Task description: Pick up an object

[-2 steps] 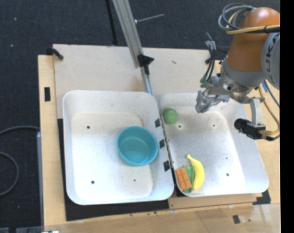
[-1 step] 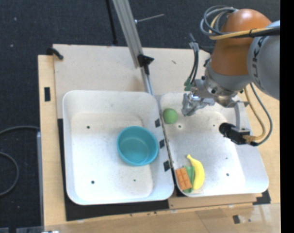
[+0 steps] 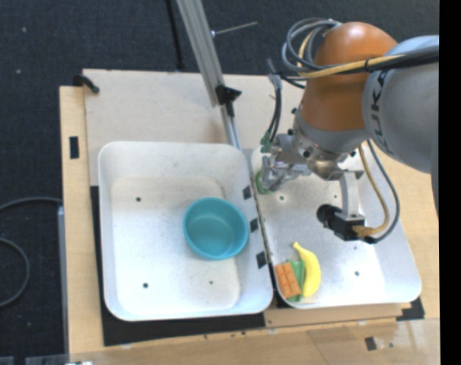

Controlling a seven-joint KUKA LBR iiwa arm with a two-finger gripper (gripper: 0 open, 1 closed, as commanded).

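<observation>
Gripper (image 3: 270, 172) hangs over the right bin's (image 3: 383, 280) far-left corner, grip state unclear; banana (image 3: 309, 268) sits well apart.

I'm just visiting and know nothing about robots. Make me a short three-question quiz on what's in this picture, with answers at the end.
1. True or false: the blue bowl sits in the left bin.
2. Which thing lies right beside the banana in the right bin? A) a red cup B) an orange block C) a green ball
3. Fill in: the gripper hangs over the right bin's far ____ corner.

Key
1. True.
2. B: the orange block lies against the banana's left side.
3. Left, near the wall between the two bins.
</observation>
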